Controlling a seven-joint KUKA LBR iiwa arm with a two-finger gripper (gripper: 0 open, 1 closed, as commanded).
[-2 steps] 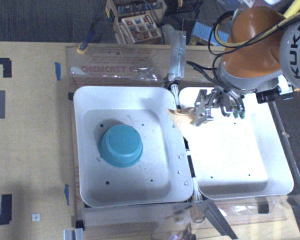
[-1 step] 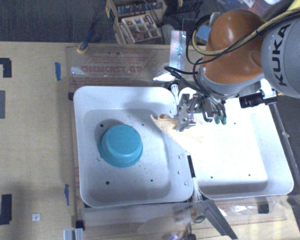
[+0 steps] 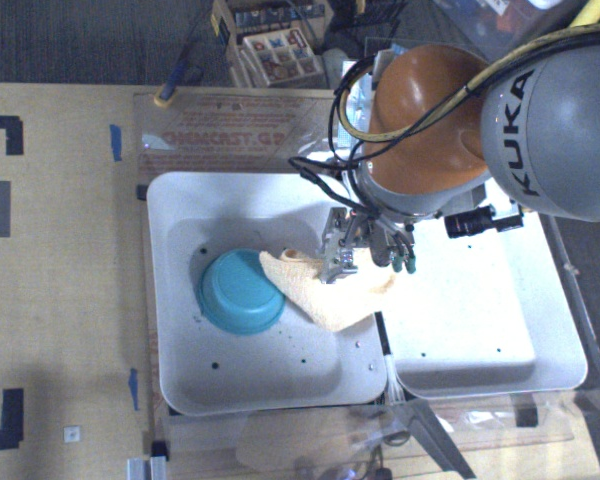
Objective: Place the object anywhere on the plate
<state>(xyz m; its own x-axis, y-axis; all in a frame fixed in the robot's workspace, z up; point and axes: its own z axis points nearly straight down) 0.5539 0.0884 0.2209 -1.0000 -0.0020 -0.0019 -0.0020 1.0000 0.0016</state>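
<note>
Fingers low over the left bin, at the cloth.
The fingers (image 3: 352, 260) touch the cream cloth (image 3: 325, 290); whether they clamp it I cannot tell. Left of them, a blue bowl (image 3: 240, 291) lies upside down against the cloth.

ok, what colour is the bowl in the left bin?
Light blue, sitting upside down; the bowl shows clearly in the camera view.

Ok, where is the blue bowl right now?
The blue bowl lies upside down in the left bin, touching the left end of the pale yellow cloth-like object, left of the gripper.
</note>
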